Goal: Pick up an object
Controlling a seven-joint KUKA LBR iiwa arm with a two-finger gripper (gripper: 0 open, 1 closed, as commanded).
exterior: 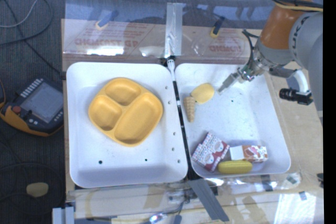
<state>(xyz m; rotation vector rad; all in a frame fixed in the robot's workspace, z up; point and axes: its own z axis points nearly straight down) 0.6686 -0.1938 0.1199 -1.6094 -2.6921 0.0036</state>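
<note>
Ice-cream cone toy (197, 98) lies in right bin (273, 113), gripper (224, 84) just beside its scoop; jaws' state unreadable. Risk: rounded scoop may roll, jaws sliding off.

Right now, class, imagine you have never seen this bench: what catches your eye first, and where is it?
The yellow three-compartment plate fills the middle of the left bin. In the right bin, the end effector hangs beside a toy ice cream cone near the divider. A yellow banana and two small cartons sit at its front edge.
</note>
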